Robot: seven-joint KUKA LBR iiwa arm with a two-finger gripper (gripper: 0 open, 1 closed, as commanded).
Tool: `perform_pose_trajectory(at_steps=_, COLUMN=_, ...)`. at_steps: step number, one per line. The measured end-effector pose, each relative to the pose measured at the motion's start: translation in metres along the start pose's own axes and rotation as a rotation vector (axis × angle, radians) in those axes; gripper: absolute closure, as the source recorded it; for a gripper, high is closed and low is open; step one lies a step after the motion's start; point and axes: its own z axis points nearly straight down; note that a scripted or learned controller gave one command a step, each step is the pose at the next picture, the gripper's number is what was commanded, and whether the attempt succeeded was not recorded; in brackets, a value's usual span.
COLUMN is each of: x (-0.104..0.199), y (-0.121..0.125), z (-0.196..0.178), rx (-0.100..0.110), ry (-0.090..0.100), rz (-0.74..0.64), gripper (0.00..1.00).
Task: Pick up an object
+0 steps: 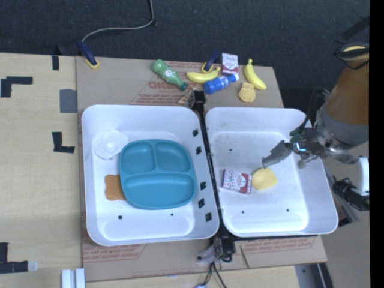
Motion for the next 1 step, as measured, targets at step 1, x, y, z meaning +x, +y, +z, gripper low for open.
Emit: perform_pose_trajectory(at_steps=1, x=0.0012, y=0.0255, z=0.1536, rx=-0.010, ry=-0.003, rz=0.000, gripper=0.00)
